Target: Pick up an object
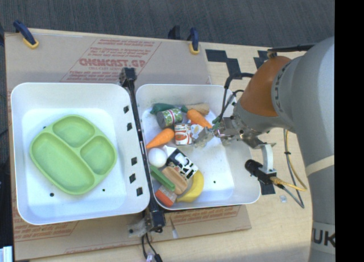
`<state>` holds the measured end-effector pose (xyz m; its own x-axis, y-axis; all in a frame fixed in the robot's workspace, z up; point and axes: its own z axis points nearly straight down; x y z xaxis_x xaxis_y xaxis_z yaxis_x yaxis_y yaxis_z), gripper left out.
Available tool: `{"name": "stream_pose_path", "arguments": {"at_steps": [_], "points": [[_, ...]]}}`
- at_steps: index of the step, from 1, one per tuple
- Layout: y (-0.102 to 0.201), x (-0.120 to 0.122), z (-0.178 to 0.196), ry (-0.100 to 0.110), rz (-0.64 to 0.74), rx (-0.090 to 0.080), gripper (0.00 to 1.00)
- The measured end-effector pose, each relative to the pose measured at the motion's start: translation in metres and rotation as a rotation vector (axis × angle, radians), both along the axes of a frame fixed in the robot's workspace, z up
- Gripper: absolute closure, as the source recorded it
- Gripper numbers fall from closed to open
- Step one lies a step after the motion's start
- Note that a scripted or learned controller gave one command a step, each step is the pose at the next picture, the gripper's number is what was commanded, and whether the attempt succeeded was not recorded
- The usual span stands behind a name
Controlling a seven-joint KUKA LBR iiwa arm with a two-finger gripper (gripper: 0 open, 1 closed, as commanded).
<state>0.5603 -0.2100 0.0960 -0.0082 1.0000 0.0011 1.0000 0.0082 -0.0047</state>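
Camera view: gripper (206,133) low in right bin (227,93) beside carrot (198,118), reach step; finger state: cannot tell; next needs clean closure, then lift

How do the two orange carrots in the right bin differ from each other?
The upper orange carrot lies close to the end effector; the lower orange carrot lies near the bin's left wall, beside a white egg. They slant opposite ways. Both are orange and tapered.

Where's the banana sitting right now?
In the camera view, the banana lies in the right bin, at the near edge of the toy pile, just below the black-and-white carton and right of the wooden block.
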Motion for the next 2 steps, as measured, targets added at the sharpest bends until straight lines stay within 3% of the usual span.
{"name": "stream_pose_path", "arguments": {"at_steps": [1, 2], "points": [[0.0, 0.001, 0.011, -0.001, 0.003, 0.0, 1.0], [-0.002, -0.043, 0.118, -0.006, -0.005, -0.002, 1.0]]}}
